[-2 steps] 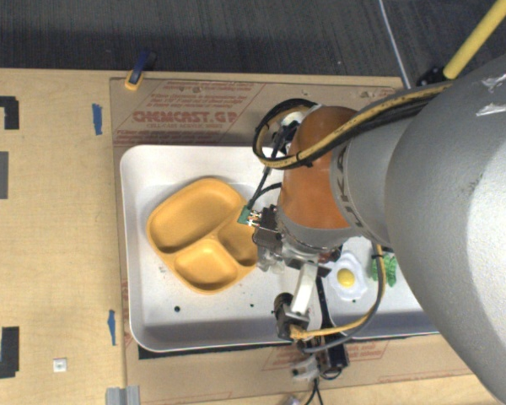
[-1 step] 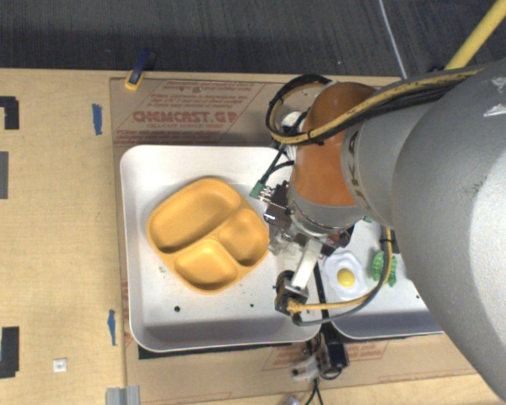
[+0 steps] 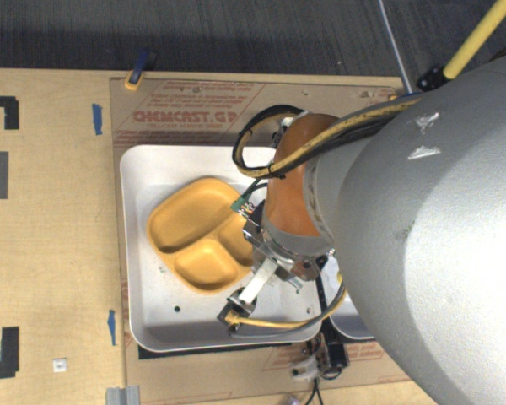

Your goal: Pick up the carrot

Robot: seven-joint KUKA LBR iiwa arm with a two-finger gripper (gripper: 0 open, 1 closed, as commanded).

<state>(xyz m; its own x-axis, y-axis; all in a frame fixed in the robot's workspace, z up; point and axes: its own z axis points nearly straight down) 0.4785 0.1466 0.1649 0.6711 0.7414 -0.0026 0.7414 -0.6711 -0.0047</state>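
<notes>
Yellow divided tray (image 3: 198, 234) lying in left white bin (image 3: 143, 251), toward its middle. Bin resting on brown cardboard sheet (image 3: 185, 112) with red print. Blue tape strips (image 3: 97, 118) along sheet's left edge. Black tape marks (image 3: 4, 112) on bench at far left.

A single fixed camera looks down on the tan, cardboard-covered surface (image 3: 51, 226) from above, tilted so the far edge and a strip of dark floor lie along the top of the frame. It sits close — the shallow white plastic bin (image 3: 139, 226) fills the middle, with the yellow two-hollow plastic tray (image 3: 194, 234) inside it. The bulky grey arm with its orange band (image 3: 422, 226) enters from the right and, being nearest the lens, looms large, covering the right part of the scene — including most of the second white bin (image 3: 354, 323).
</notes>
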